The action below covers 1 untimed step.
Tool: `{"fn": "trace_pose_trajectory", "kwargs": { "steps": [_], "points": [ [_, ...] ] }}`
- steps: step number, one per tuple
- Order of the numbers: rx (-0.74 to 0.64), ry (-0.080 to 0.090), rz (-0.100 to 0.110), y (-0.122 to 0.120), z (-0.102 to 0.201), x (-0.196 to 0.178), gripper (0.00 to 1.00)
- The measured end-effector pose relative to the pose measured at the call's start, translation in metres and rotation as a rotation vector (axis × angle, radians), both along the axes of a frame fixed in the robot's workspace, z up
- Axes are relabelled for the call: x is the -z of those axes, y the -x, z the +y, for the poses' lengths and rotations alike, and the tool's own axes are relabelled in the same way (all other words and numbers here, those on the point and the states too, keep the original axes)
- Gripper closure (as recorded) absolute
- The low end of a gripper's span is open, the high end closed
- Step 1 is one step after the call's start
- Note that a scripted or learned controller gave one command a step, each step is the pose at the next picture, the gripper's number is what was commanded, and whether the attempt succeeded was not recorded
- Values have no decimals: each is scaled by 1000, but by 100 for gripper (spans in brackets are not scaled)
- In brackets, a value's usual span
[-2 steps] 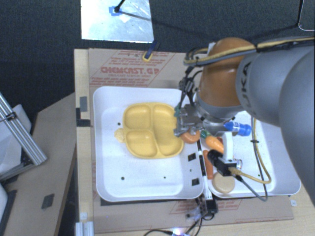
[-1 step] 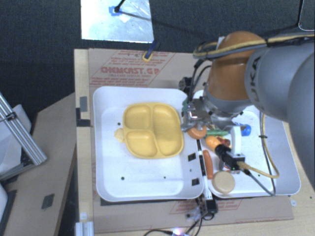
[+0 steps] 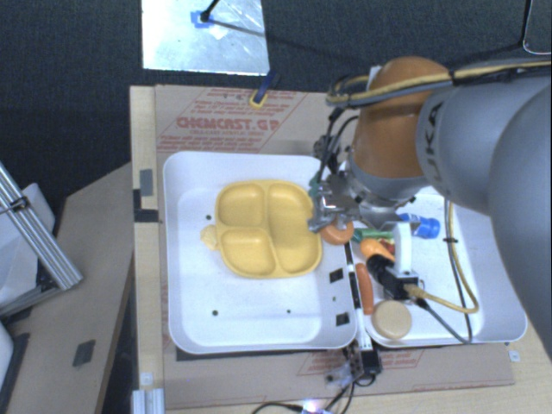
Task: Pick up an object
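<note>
Two white bins sit side by side on the tabletop (image 3: 95, 231). The left bin (image 3: 250, 317) holds one yellow divided plate (image 3: 263, 228), three compartments countable, and one small pale yellow piece (image 3: 208, 235) touching the plate's left edge. The right bin (image 3: 492, 317) holds several small objects crowded near the divider: one round tan disc (image 3: 392, 319), one narrow orange stick (image 3: 366, 288) lying along the divider, one orange carrot-like piece (image 3: 376, 248), one blue piece (image 3: 429, 227), one thin green piece (image 3: 376, 233), and one orange-red item (image 3: 337, 231) at the divider. One hand (image 3: 328, 216) hangs over the divider, beside the plate's right edge; how far it is open cannot be judged, nor whether it grips anything.
</note>
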<state>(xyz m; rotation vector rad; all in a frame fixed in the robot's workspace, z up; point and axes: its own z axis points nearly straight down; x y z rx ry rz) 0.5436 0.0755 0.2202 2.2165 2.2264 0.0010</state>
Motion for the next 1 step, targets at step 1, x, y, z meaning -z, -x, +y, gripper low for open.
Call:
{"fn": "trace_pose_trajectory", "kwargs": {
  "steps": [1],
  "points": [
    [3,-1,-2,7,-6,-15,100]
  ]
}}
